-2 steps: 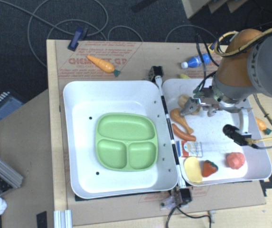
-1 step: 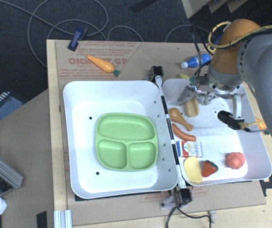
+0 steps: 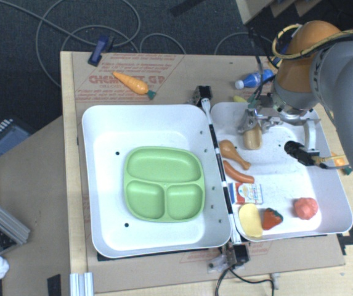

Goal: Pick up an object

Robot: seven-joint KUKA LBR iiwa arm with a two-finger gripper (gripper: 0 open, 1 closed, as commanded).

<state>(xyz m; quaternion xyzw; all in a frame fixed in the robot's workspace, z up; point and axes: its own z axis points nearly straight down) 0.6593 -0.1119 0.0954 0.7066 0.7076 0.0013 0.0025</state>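
My gripper [image 3: 254,127] is low over the back left part of the right bin [image 3: 333,193]. A short tan piece [image 3: 252,139] sits upright between its fingertips, and the fingers are closed against its sides. Just in front lie a tan drumstick [image 3: 233,153] and an orange sausage [image 3: 239,173]. Nearer the front are a small white and red carton [image 3: 249,193], a yellow piece [image 3: 249,220], a strawberry [image 3: 272,217] and a pink ball [image 3: 305,208].
The left bin [image 3: 102,165] holds a green divided plate [image 3: 164,183]. On the board behind the bins lie a toy carrot [image 3: 133,83], a blue clip [image 3: 99,50] and a blue and white bottle [image 3: 254,79]. The grey arm [image 3: 342,73] hangs over the right bin's back right.
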